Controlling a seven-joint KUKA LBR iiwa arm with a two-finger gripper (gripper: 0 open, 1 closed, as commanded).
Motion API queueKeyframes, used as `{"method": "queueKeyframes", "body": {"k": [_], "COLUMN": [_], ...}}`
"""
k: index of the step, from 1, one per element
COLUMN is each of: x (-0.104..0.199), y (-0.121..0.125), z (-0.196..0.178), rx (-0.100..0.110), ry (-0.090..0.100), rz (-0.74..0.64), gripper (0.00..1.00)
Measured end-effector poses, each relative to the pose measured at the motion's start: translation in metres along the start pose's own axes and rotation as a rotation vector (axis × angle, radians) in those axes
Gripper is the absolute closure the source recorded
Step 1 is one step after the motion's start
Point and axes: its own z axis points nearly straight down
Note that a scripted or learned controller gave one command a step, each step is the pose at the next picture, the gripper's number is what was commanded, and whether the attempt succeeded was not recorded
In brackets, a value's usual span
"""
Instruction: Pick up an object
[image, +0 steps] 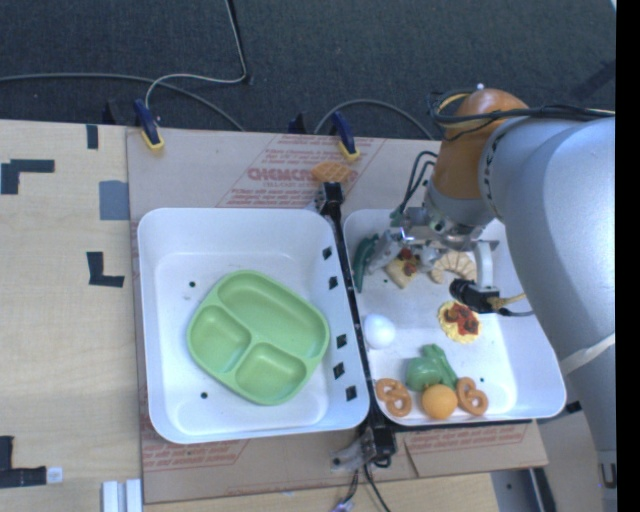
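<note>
The grey arm's gripper (415, 243) hangs low over the right shallow white bin (520, 380), above small toy food pieces (405, 268).

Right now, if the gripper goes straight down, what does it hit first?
Probably the small toy-food pile under the gripper at the right bin's far end; depth is hard to judge from above.

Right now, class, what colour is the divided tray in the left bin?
Light green tray, seen clearly in the camera view.
</note>
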Motion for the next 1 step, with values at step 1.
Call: {"method": "queueKeyframes", "body": {"k": [1], "x": [-0.0005], "y": [0.0001], "z": [0.0002], "rx": [0.0], "ry": [0.001], "rz": [-0.001], "gripper": [0.0]}}
